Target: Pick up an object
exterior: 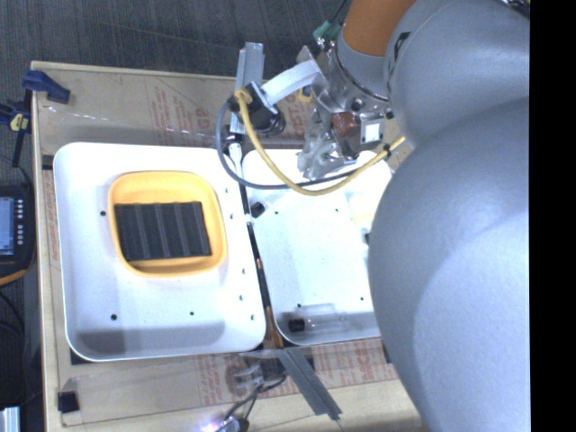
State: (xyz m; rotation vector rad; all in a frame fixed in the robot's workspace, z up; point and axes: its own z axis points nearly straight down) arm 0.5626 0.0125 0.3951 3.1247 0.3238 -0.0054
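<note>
A yellow, rounded-square object [166, 223] with a black ribbed top lies flat in the left bin [144, 331], toward its far left. A small clear object with a dark end [310, 319] rests near the front edge of the right bin [306, 241]. My gripper [317, 158] hangs over the far edge of the right bin, well away from both objects. The arm's grey body [459, 223] hides the right half of that bin.
A yellow cable [270, 165] loops from the wrist over the divide between the bins. A blue clamp [43, 84] sits at the bench's far left corner, a black device [13, 228] at the left edge, and a metal bracket [301, 381] in front.
</note>
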